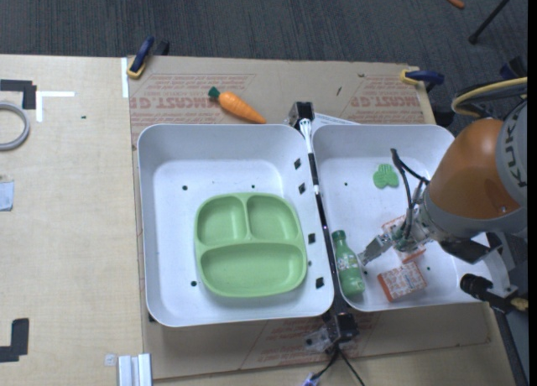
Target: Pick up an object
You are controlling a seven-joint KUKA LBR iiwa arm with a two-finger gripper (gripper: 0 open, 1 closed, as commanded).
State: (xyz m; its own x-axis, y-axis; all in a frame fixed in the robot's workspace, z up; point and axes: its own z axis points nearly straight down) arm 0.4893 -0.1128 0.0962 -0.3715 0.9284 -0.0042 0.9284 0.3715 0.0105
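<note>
My gripper hangs low in the right bin, under the orange wrist band. It sits right over a small red and white packet, which it partly hides. A second red and white packet lies just in front of it. A green bottle lies on its side along the bin's left wall, a little to the left of the gripper. Farther back in the same bin lies a small green leaf-like piece.
The left bin holds a green divided plate. A toy carrot lies on the cardboard behind the bins. Clamps sit at the cardboard's back corners, and cables run at the front edge between the bins.
</note>
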